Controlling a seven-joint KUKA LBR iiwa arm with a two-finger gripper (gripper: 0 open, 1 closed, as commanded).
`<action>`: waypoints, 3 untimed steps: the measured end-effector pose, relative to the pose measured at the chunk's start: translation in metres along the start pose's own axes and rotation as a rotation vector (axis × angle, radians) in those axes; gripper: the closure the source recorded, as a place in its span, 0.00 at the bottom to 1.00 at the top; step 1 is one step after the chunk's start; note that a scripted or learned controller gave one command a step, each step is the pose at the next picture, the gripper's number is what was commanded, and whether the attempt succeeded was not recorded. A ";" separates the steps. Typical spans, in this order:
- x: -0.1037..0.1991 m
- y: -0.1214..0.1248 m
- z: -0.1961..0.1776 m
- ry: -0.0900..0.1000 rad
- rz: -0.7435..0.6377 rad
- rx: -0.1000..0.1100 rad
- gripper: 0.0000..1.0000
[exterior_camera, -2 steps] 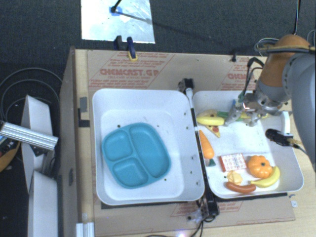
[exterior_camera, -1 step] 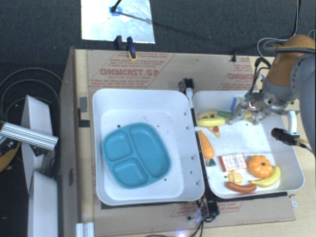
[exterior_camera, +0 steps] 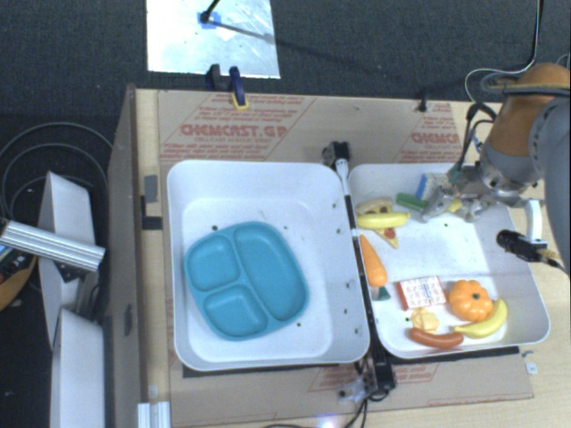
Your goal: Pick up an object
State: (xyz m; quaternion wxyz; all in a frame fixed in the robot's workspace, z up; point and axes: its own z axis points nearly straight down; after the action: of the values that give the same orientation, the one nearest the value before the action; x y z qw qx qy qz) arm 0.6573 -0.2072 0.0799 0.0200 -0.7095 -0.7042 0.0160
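Nearest the camera, a red sausage (exterior_camera: 434, 337) and a banana (exterior_camera: 486, 323) lie at the right bin's (exterior_camera: 526, 279) front edge, beside a small orange pumpkin (exterior_camera: 469, 298) and a red-and-white card (exterior_camera: 419, 291). A carrot (exterior_camera: 373, 261) lies along the divider. The gripper (exterior_camera: 457, 199) hangs low over the bin's far end, near a green piece (exterior_camera: 411, 201); I cannot tell how it is set. These look like light, stiff, slick toy foods, best pinched across their narrow width. The left bin (exterior_camera: 192, 203) holds 1 blue tray (exterior_camera: 246, 278)
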 end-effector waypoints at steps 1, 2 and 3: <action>0.008 0.000 -0.001 -0.012 0.004 -0.007 0.00; 0.048 0.000 -0.018 -0.010 -0.001 -0.011 0.00; 0.108 -0.055 0.000 -0.003 -0.011 -0.045 0.00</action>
State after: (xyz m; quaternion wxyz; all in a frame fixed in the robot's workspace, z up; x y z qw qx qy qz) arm 0.6032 -0.0983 0.0829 0.0028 -0.7058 -0.7085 0.0010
